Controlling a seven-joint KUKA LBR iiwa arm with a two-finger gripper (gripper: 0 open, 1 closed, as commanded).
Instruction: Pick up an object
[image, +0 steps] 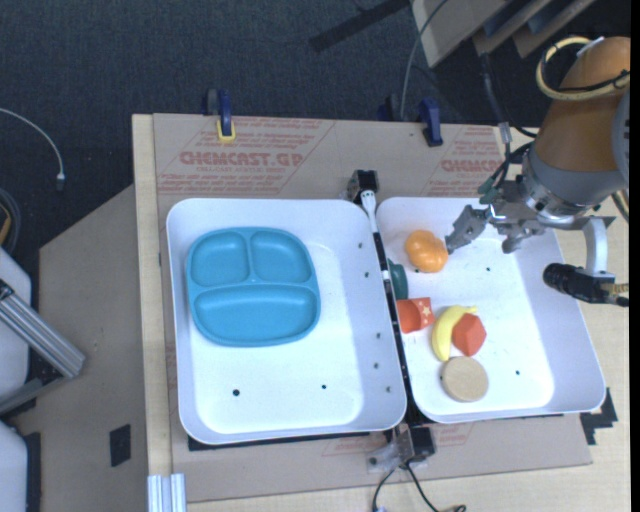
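Note:
My gripper (492, 232) hangs over the back of the right bin (545, 330), its two grey fingers spread open with nothing between them. An orange fruit (426, 251) lies just left of the left finger, apart from it. Toward the front lie a red-orange block (413, 314), a yellow banana (446, 330), a red piece (469, 334) against the banana, and a tan round disc (465, 380). A small green thing (397, 279) sits at the bin's left wall.
The left bin (260, 400) holds a blue divided plate (254, 286). A ridge with black clips separates the two bins. Bare white floor lies at the right bin's right side.

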